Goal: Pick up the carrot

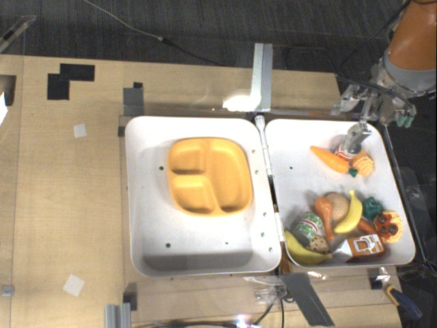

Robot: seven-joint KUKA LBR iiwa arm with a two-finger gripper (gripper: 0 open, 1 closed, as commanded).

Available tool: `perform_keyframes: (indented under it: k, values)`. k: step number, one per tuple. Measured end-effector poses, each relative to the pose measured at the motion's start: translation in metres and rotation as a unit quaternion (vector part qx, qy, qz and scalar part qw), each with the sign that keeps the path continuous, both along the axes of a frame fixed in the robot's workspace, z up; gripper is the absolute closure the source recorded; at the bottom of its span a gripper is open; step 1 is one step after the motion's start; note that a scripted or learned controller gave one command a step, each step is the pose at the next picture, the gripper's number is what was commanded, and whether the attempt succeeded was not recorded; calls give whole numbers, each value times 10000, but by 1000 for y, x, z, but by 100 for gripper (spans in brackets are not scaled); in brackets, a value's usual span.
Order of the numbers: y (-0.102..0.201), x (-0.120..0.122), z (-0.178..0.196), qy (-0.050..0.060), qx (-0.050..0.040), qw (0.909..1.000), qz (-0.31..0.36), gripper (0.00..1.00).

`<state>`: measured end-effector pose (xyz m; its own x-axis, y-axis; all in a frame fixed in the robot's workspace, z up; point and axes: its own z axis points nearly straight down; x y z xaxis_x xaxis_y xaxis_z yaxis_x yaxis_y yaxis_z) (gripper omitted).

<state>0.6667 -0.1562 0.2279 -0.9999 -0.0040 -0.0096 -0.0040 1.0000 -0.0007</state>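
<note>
The desk (61, 203) is pale wood, smooth and flat, with a few black patches and small white squares of tape on it. Two shallow white bins sit on it side by side, both with rounded corners and a shiny plastic look.

The left bin (147, 203) holds one thing: a yellow plate (205, 175). It is a soft square shape with three dips in it, two small ones and one big one.

The right bin (293, 156) holds the toy food. The carrot (330, 159) lies near the back of this bin, towards the right. It is orange, long and pointy, with its thin tip aimed left and a bit of green at its fat end. Just beside that end is a bumpy yellow corn piece (364, 164).

At the front of the bin is a pile. I count two yellow bananas (349, 214), both curved and smooth. There is one brown drumstick (329, 209), one round green and white can (311, 227), one orange box (365, 246), and some green and orange bits at the right.

The arm (413, 39) comes in from the right, orange and round on top, grey below. Its metal claw (355, 137) hangs down just above the carrot's fat end. I cannot tell if the claw is apart or together.
</note>
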Motion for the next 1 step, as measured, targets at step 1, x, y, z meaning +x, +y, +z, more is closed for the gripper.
perform_keyframes:
  k: [1]
  values:
    - [38, -6, -139, 12, 7, 10000, -85, 0]
